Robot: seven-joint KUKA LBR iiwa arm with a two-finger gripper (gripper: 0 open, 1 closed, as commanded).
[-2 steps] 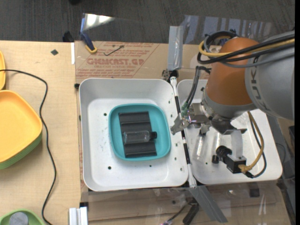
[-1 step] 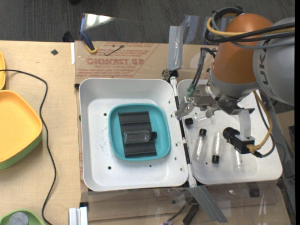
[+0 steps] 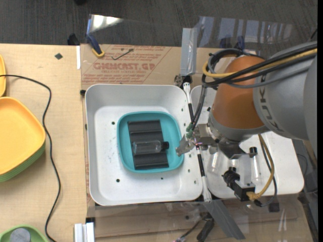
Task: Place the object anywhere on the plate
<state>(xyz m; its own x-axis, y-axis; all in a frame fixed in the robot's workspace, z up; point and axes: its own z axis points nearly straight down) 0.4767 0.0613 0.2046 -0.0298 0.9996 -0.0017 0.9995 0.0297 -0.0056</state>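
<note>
1. In the camera view, the bench [image 3: 45, 59] carries two shallow white bins side by side. The left bin [image 3: 101, 180] holds a teal plate [image 3: 124, 150] that sits roughly in its middle.
2. A dark ridged block [image 3: 144, 132] lies on the plate, and a small clear object [image 3: 149, 147] with a dark end lies on top of that block, toward its near half. It rests on its side, pointing left to right.
3. The grey arm [image 3: 287, 95] reaches in from the right, and its orange band [image 3: 237, 100] hangs over the seam between the two bins.
4. The claw [image 3: 184, 146] sits at the right edge of the plate, just beside the clear object's dark end. Whether it touches the object cannot be told, and how far it is open cannot be told either.
5. The right bin [image 3: 282, 180] lies largely under the arm. Black and yellow cables [image 3: 222, 67] loop above the wrist.
6. On the bench to the left lie stacked yellow dishes [image 3: 17, 135] and a black cable [image 3: 50, 150]. A printed cardboard sheet [image 3: 126, 62] lies beyond the left bin.
</note>
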